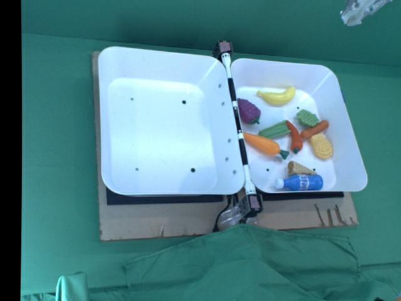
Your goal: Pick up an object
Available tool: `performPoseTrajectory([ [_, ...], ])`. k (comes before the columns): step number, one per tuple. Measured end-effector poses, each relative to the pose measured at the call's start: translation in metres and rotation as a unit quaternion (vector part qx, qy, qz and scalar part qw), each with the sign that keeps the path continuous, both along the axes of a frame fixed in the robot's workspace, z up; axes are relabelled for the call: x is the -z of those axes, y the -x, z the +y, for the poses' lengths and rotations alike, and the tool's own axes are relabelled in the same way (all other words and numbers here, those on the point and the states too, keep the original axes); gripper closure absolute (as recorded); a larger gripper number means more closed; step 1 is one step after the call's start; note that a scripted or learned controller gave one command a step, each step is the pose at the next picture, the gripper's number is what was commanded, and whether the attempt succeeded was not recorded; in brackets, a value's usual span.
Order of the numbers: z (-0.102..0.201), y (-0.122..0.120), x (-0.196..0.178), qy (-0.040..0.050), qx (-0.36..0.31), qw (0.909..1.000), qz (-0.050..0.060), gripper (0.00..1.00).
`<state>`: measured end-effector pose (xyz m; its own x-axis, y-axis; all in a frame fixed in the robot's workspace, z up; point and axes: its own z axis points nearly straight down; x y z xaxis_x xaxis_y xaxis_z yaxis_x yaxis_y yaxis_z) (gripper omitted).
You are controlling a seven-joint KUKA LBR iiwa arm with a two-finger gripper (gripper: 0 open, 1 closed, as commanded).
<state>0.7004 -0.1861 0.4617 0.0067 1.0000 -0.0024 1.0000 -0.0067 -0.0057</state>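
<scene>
My gripper hangs at the top right corner, high above and beyond the far edge of the right bin, with nothing between its fingers that I can see. In the right bin lie a yellow banana, a purple grape bunch, a green pod, a long orange carrot, a small red-orange carrot, another orange carrot, a green leafy piece, a yellow corn cob, a tan cone and a blue bottle.
The left bin sits beside the right one, with a black-and-white divider bar between them. Both rest on a cardboard sheet. Green cloth is bunched along the front.
</scene>
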Motion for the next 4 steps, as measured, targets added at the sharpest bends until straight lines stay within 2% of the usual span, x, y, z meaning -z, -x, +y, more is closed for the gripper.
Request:
performPoseTrajectory([
  [1,-0.001,0.000,-0.044,0.0014,-0.002,1.0000,-0.006,1.00],
  [2,-0.002,0.000,0.003,-0.0005,-0.001,1.0000,0.000,1.00],
  [3,-0.001,0.000,-0.083,0.0018,-0.002,1.0000,-0.008,1.00],
  [4,-0.002,0.000,-0.067,-0.0001,-0.001,1.0000,-0.002,1.00],
])
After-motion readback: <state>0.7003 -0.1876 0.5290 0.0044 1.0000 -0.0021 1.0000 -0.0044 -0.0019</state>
